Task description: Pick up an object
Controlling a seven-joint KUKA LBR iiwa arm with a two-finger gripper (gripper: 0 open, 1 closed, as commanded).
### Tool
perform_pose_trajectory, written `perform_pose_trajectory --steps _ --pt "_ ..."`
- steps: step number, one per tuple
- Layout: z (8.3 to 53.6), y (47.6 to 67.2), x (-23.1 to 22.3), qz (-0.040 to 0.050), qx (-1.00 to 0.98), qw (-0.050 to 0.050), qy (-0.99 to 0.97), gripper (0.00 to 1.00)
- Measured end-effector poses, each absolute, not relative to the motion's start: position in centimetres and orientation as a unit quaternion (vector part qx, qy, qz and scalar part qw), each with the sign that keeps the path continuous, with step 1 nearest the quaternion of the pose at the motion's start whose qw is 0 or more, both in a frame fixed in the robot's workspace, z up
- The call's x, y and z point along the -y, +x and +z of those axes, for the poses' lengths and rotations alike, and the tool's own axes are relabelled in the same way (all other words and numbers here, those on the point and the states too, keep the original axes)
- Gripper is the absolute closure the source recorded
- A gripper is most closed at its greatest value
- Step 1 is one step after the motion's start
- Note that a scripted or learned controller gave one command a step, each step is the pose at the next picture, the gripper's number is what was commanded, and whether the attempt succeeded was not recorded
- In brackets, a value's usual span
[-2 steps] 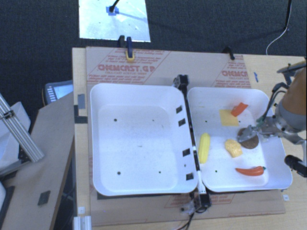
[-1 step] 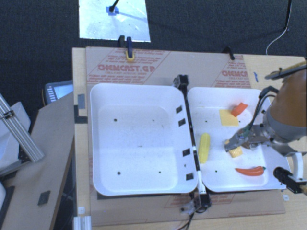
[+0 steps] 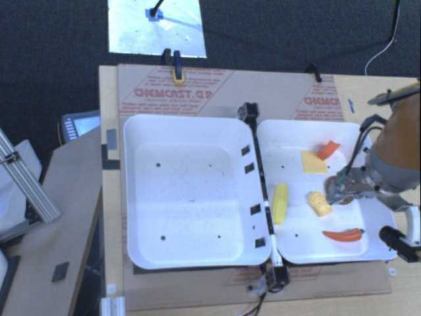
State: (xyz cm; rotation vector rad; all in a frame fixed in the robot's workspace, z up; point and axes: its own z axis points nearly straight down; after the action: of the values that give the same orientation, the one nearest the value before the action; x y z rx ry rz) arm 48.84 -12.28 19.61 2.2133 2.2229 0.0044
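The right bin (image 3: 289,133) holds several toy foods. A yellow corn cob (image 3: 280,202) lies by its left wall. A yellow slice (image 3: 314,161) sits toward the back, with an orange carrot piece (image 3: 327,150) touching its far corner. A small yellow knobbly piece (image 3: 320,204) lies mid-bin, and a red chili pepper (image 3: 343,235) rests near the front. My gripper (image 3: 335,193) is low in the right bin, just right of the knobbly piece and touching or nearly touching it. The arm's orange band (image 3: 401,140) rises at the right edge.
The left bin (image 3: 191,130) stands beside the right one, split from it by a black clipped divider (image 3: 258,176). Both rest on a cardboard sheet (image 3: 217,91). A metal plate (image 3: 156,18) lies beyond the bench, and a cable (image 3: 388,45) hangs at the upper right.
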Motion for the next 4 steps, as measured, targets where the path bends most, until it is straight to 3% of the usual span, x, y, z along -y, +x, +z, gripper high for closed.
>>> perform_pose_trajectory --steps 1,2,3,4 --pt "18.4 48.7 6.1 0.0012 -0.711 -0.001 0.704 1.0" --pt "14.0 52.4 9.0 0.0 -0.707 0.001 0.707 1.0" --pt "12.8 56.4 12.5 0.0008 -0.707 0.003 0.707 1.0" --pt "28.5 54.7 16.2 0.0039 -0.706 0.009 0.708 1.0"
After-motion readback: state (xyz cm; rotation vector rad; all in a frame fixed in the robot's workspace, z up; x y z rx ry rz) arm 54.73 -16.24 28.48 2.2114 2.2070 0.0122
